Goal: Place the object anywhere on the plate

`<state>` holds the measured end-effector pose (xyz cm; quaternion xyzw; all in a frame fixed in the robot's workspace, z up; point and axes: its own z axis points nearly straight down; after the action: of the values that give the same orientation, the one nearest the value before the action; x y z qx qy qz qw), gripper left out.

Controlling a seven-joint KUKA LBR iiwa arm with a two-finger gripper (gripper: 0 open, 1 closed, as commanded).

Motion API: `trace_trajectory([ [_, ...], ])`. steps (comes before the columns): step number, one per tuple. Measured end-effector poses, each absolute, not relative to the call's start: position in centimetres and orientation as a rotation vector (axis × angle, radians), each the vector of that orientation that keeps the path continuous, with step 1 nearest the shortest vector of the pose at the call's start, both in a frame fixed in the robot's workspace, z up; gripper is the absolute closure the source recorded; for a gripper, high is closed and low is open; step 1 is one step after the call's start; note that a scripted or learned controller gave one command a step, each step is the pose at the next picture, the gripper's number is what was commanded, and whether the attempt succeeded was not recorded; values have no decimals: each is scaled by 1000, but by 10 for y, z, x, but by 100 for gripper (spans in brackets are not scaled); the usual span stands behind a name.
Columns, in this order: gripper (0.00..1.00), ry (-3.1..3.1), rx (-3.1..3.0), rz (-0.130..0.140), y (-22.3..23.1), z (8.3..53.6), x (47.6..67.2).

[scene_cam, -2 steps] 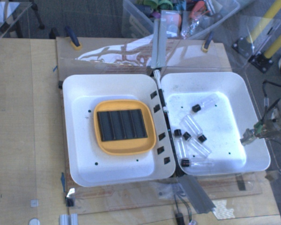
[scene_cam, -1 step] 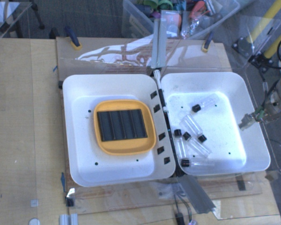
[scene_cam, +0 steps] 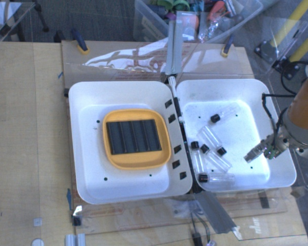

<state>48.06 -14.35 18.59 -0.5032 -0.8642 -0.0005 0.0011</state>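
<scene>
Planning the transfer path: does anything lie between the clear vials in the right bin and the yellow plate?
Yes. The raised divider where the two bins meet, carrying small black clips, runs between the vials and the plate. The gripper sits right of the vials with bare bin floor between.

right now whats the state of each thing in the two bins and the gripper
yellow plate with dark ribbed insert: flat in the left white bin, nothing on it
clear plastic vials with black caps: lying scattered in the right white bin, none on the plate
gripper: low over the right bin's right side, apart from the vials, no vial seen between its fingers
</scene>
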Motion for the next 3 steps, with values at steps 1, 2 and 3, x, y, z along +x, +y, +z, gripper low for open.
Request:
trace_trajectory([
  [1,100,-2757,-1512,-3,-138,224,504],
  [2,100,-2939,-1104,-2,-82,213,480],
  [3,100,-3041,-784,-2,-18,212,480],
])
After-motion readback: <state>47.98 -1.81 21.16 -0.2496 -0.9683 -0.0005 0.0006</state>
